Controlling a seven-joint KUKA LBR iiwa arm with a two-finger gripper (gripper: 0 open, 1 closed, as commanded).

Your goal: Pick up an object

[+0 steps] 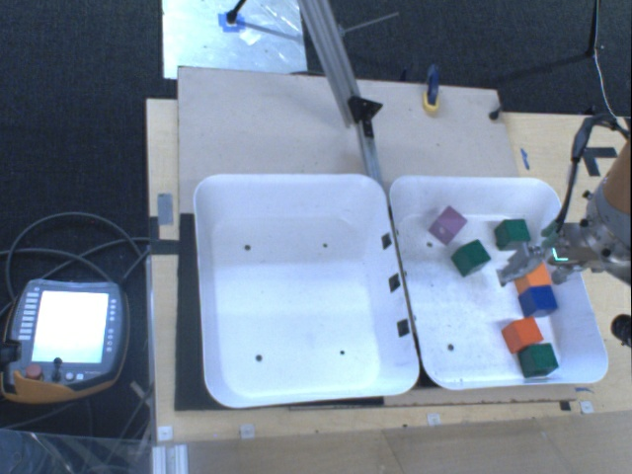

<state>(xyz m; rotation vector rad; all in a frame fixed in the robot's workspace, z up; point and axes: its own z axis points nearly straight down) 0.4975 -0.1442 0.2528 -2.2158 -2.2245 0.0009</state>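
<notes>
Several blocks lie in the right bin [434, 358]. A purple block [447, 224] and two green blocks [471, 257] [512, 232] sit toward the bin's far side. An orange block [539, 277] rests against a blue block [538, 301] near the right wall. Nearer the front lie another orange block [522, 333] and a green block [538, 359]. My gripper [525, 263] reaches in from the right, low over the upper orange block and partly covering it. The grey arm with its orange band [617, 191] leaves the view at the right edge.
The left bin [217, 294] adjoins the right one along a shared divider. A slanted metal pole [336, 57] crosses the back of the bench. A teach pendant [64, 339] with cables lies at the far left, off the bench.
</notes>
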